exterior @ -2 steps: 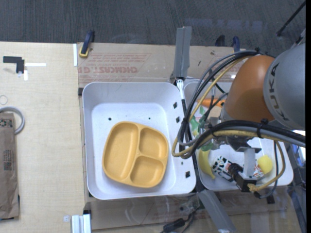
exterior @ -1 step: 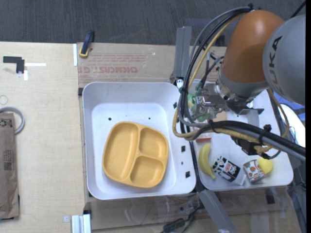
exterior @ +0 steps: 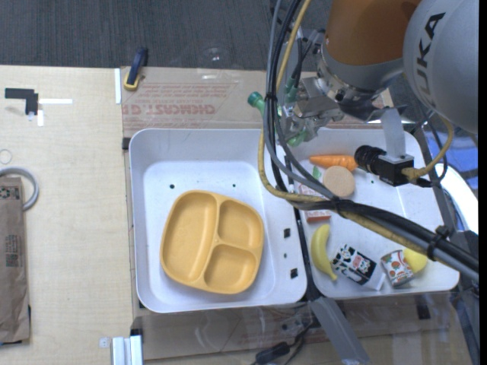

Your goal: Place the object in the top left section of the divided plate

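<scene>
We see the grey arm (exterior: 449, 44) reaching in from the upper right, its orange band (exterior: 373, 14) sitting just above the wrist. Black and yellow cables (exterior: 278, 120) loop down from it, and the gripper (exterior: 304, 124) hangs low beneath the wrist, half hidden behind them.

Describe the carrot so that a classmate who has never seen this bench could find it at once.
Look at the right white bin, under the arm. Near its far edge lies the carrot, just behind a round tan disc. It is the one long orange thing there; the banana nearer the camera is yellow and curved.
</scene>
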Tool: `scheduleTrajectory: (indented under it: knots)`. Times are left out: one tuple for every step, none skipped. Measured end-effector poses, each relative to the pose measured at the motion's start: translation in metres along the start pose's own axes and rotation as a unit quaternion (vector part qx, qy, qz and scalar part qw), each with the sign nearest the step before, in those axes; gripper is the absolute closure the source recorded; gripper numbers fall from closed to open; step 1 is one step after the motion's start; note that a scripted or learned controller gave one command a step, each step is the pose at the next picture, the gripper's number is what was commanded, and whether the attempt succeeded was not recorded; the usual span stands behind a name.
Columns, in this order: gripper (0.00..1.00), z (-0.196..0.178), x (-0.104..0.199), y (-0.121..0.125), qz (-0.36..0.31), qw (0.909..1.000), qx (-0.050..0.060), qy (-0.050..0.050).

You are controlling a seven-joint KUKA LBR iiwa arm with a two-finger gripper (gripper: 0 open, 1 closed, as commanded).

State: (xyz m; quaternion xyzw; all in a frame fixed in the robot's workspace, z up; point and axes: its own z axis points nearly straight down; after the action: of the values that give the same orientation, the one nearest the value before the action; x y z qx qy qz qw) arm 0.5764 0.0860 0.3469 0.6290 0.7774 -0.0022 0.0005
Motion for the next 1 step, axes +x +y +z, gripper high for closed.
scheduleTrajectory:
  knots:
    - [1.00,0.0661,0.0618,0.0688,-0.075,0.9972,0.000,0.000]
